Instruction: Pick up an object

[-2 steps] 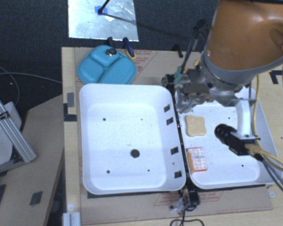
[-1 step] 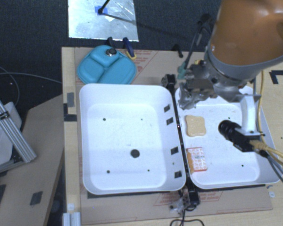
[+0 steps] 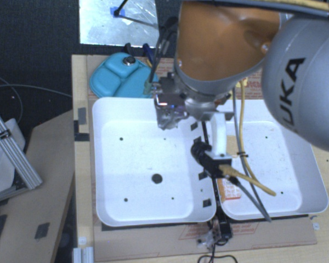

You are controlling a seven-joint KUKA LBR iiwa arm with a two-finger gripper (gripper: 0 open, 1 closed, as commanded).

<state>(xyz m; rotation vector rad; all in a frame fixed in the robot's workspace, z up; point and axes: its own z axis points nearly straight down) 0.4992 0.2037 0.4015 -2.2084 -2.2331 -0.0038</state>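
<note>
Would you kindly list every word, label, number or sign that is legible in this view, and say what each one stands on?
"UKA": large black letters on the grey arm, running up its housing; any letter before them is cut off.
Red and white label in the right bin: print too small and blurred to read.
Reddish print on the cardboard under the bins' near edge: too blurred to read.
Blue object behind the left bin: no readable text.

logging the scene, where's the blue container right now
The blue container sits on the bench behind the left white bin, just beyond its far rim, left of the arm's orange band.
</note>
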